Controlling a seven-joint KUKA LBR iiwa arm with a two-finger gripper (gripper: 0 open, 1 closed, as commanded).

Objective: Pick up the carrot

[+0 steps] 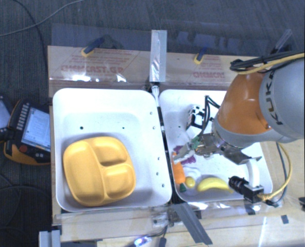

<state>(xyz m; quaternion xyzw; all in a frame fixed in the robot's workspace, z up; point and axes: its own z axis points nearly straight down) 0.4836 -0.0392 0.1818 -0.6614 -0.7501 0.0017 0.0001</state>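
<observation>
Dark carpet surrounded the counter (106,60) with its two white bins. Low in the right bin (168,138), against its left wall, the carrot (179,174) lay close beside a banana (213,184). Just above it was the gripper (193,147); how it stood I could not tell. I feared it might scrape the wall or take the banana.

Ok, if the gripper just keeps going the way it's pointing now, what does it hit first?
The gripper points toward the left side of the right bin. Continuing on, it would probably meet the purple item first, with the carrot just nearer the camera. Depth is unclear from above.
</observation>
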